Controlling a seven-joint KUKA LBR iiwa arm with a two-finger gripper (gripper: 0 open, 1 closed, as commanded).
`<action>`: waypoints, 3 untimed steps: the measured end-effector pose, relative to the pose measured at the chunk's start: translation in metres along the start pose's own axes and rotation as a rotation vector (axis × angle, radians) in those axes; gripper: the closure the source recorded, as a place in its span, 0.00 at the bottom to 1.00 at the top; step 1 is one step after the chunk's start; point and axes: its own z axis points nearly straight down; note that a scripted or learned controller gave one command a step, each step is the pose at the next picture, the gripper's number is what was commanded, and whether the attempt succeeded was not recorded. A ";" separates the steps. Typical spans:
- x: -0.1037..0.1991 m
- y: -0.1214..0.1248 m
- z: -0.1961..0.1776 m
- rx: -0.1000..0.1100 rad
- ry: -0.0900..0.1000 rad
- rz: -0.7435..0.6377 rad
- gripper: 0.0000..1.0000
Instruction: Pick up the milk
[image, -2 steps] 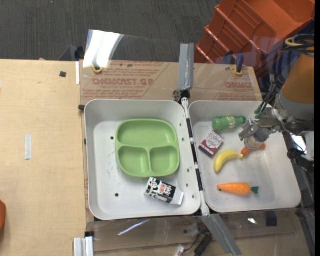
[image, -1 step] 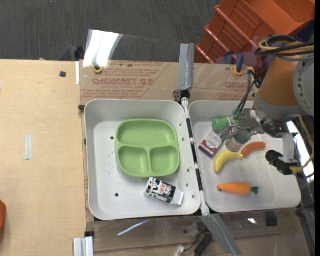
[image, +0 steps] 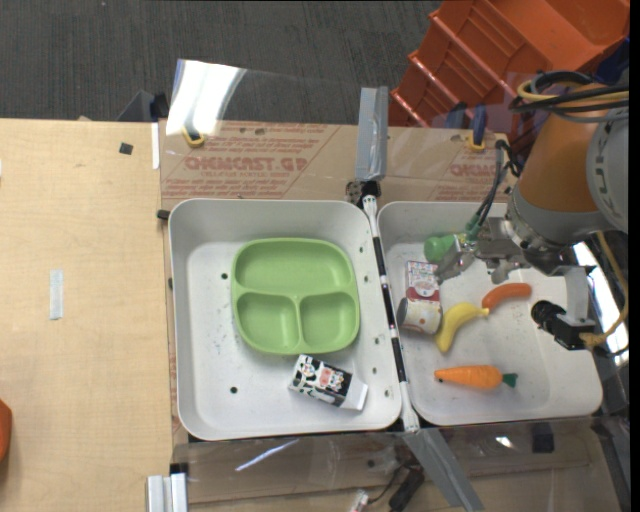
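A black-and-white cow-patterned milk carton (image: 327, 381) lies on its side in the left bin (image: 190, 330), near the front edge, just below the green plate. My gripper (image: 462, 256) hangs over the back of the right bin (image: 570, 400), far from that carton. It sits right beside a small green item (image: 440, 245) and just above a pink-and-white carton (image: 423, 282). Nothing can be seen held in it.
A green three-section plate (image: 296, 295) fills the middle of the left bin. The right bin holds a banana (image: 456, 322), a carrot (image: 470, 377), an orange-red item (image: 507, 294) and a white cup (image: 420, 316) under the pink carton. The arm's black cable fitting (image: 560, 325) hangs at right.
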 end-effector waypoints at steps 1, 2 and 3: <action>-0.008 -0.003 0.100 -0.001 0.001 -0.080 0.00; -0.017 0.072 0.099 -0.002 0.000 -0.097 0.00; -0.011 0.075 0.099 -0.001 0.000 -0.096 0.00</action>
